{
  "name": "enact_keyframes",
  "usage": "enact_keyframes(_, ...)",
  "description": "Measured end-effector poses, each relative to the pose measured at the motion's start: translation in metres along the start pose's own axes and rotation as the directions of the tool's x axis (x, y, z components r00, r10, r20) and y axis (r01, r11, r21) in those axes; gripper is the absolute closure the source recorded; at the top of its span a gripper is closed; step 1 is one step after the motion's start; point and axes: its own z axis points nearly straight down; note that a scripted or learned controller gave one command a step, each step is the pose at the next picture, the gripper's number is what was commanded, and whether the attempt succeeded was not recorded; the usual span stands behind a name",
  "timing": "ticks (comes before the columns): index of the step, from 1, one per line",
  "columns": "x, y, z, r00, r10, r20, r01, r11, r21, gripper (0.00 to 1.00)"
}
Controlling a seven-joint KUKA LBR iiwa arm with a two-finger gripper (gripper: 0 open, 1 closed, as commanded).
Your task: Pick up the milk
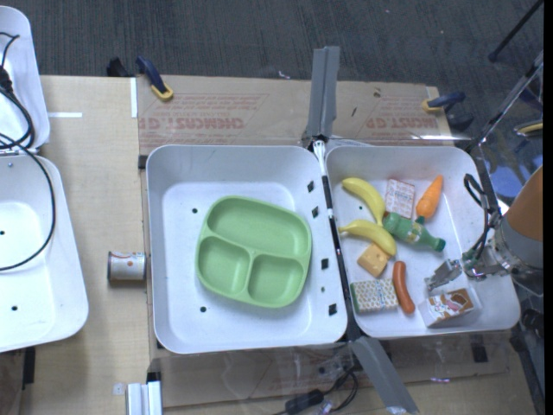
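Right now the gripper (pixel 445 275) hangs low in the right bin (pixel 467 167), fingers (pixel 439 280) slightly spread w/ nothing between them, tips just above the milk (pixel 450 305). Milk carton lies flat near the bin's front-right corner, not lifted. Rel. to the milk: sausage (pixel 402 286) just left, checkered box (pixel 374 295) further left, cheese wedge (pixel 373 259) up-left. Green bottle (pixel 413 230), two bananas (pixel 366 198), carrot (pixel 429 195) & a pink packet (pixel 399 195) sit farther back. Left bin (pixel 173 188) holds a green divided plate (pixel 254 252). Small can (pixel 127 266) lies on the tabletop (pixel 95 119), far left of the milk.
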Motion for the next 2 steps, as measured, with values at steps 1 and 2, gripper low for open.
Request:
enact_keyframes(1, -0.001, -0.0006, 0.0001, 0.997, -0.073, 0.003, 0.073, 0.997, 0.001, 0.0)
enact_keyframes(2, -0.0015, -0.0002, -0.0088, 0.997, -0.073, 0.005, 0.073, 0.997, 0.0, 1.0)
